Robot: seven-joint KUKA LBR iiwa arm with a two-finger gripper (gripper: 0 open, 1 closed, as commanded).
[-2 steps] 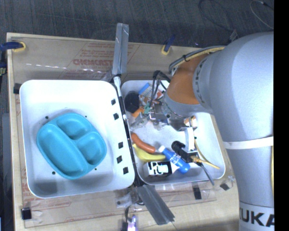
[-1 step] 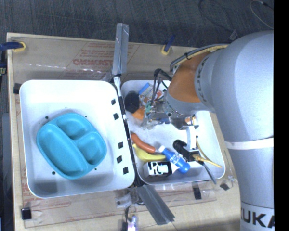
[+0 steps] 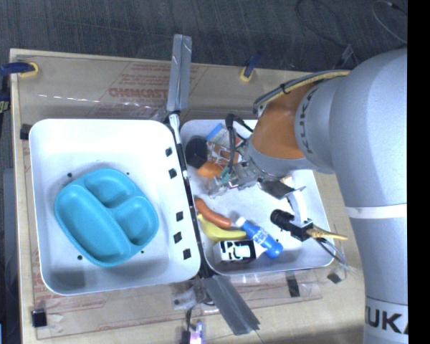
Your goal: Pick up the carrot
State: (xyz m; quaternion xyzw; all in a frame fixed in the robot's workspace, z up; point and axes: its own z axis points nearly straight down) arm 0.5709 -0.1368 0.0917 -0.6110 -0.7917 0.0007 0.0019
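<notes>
Down in the right bin point(image 3: 312, 192), the gripper point(image 3: 226, 174) hovers over clutter.
Whether it is released or clenched, I cannot tell; the carrot point(image 3: 213, 212) lies apart, touching a banana point(image 3: 221, 228).

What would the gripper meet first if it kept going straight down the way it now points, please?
Probably the orange item just under the gripper in the right bin, though depth is unclear; the carrot lies nearer the camera.

In the left bin point(image 3: 46, 145) I am seeing a blue divided plate point(image 3: 106, 215) lying flat. In the right bin point(image 3: 322, 213) a banana point(image 3: 218, 228), a blue bottle point(image 3: 261, 238) and a black-and-white box point(image 3: 236, 250) are sitting together near the front wall.
</notes>
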